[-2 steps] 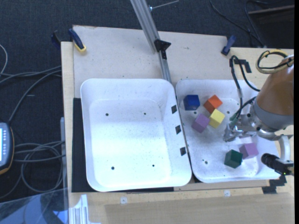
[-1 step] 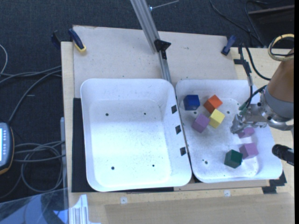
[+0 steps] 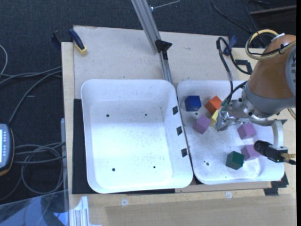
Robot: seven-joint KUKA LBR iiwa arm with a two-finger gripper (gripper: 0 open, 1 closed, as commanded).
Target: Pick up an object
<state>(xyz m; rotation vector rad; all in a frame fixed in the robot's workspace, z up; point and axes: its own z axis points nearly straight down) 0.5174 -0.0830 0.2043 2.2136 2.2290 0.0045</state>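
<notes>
Bearing two white bins, the surface (image 3: pixel 122 51) stands on dark carpet (image 3: pixel 33 13) with trailing cables (image 3: pixel 28 86); end effector (image 3: pixel 223 121) low among blocks, grip state indeterminable.

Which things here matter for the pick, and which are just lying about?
For the job:
gripper, down in the right bin
blue block
orange block
yellow block
green block
three purple blocks

Lying about:
left bin
blue clamp
metal pole
cables
</notes>
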